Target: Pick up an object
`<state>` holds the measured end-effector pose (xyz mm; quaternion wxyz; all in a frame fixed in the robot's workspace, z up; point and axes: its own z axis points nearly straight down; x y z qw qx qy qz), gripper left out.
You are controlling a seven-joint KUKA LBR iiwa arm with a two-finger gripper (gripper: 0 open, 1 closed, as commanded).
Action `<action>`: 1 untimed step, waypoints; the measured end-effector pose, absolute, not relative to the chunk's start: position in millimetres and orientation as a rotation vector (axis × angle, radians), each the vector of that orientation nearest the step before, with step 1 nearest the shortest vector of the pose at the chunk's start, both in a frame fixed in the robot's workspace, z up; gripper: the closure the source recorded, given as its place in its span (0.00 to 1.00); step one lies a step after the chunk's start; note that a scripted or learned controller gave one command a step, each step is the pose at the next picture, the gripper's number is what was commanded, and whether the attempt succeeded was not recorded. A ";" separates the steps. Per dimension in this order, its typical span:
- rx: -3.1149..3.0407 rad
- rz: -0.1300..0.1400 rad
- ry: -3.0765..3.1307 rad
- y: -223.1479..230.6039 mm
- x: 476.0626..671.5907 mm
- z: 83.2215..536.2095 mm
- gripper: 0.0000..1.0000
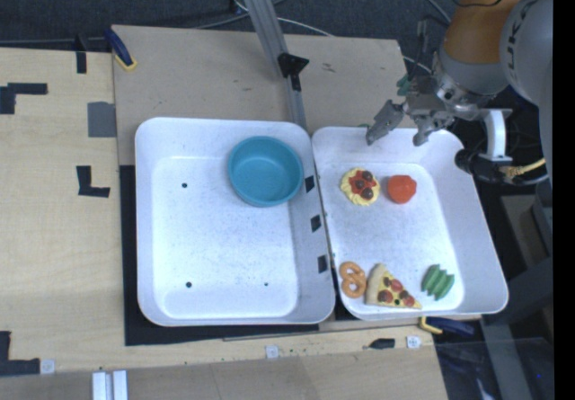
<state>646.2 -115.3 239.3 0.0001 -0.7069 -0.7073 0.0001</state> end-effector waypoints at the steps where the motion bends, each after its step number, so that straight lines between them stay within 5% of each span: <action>1: -2.218 0.006 -2.218 -123.4 647.0 180.5 0.00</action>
